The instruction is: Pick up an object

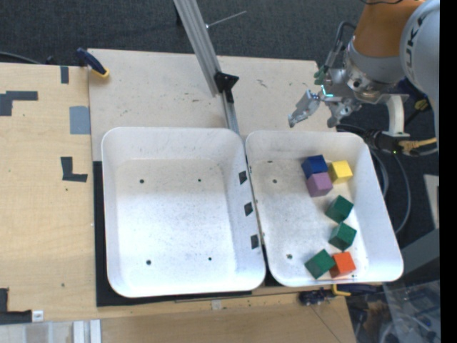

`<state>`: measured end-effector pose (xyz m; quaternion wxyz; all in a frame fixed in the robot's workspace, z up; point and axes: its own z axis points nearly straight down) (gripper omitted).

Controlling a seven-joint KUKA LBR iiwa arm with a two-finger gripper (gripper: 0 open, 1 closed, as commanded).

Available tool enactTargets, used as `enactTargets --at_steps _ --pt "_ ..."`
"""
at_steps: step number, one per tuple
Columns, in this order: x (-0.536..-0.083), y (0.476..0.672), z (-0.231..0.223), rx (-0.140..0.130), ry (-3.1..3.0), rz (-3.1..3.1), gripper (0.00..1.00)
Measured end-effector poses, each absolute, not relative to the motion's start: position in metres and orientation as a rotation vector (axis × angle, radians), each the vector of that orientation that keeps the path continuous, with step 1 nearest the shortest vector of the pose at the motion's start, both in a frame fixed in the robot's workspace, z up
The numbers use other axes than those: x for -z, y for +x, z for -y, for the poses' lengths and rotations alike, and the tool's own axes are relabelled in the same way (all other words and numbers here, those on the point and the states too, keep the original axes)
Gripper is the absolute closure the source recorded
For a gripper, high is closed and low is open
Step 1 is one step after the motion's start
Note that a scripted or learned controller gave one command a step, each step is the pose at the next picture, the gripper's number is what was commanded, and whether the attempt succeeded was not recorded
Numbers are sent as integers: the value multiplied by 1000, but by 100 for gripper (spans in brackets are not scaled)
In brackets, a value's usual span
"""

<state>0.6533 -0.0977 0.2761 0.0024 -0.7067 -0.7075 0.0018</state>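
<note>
Several small cubes lie in the right bin: a blue one, a yellow one and a purple one clustered near its far side. Two green cubes sit further down, and a third green cube lies beside an orange cube at the near edge. My gripper hangs above the bench just beyond the right bin's far rim. It is open, with nothing between its fingers, and stands apart from all the cubes.
The left bin lies beside the right one. A slanted metal rail runs down to the bins' shared edge. A blue and yellow tool lies at the bench's far left. Cables trail on the right.
</note>
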Motion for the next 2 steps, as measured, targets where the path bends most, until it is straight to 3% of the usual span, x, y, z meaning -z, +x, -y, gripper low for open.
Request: enactTargets --at_steps 1,2 --pt "-279 654 98 -1 -2219 2224 0" --pt "-231 660 102 -8 -2218 2219 0"
